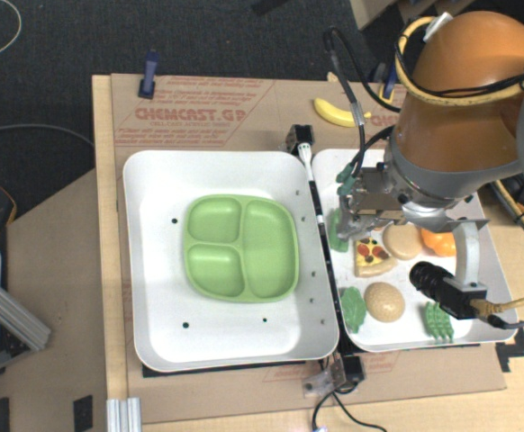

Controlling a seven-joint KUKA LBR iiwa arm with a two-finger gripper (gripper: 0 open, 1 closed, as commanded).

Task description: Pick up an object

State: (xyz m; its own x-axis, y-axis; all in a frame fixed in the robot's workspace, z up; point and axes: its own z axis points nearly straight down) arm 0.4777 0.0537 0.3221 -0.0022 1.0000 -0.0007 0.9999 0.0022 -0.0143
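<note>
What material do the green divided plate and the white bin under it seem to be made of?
The green divided plate looks like moulded plastic with a matte to satin finish: uniform pale green colour, soft rounded compartment ridges, only faint sheen. The left white bin looks like thin formed plastic, smooth and slightly glossy, with rounded corners and a raised rim; painted metal cannot be ruled out from this view.

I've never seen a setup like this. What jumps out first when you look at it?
The big grey arm with its orange band looms over the right bin, its claw low among small toy foods such as a pizza slice and a round bun. In the left bin lies a pale green divided plate.
</note>
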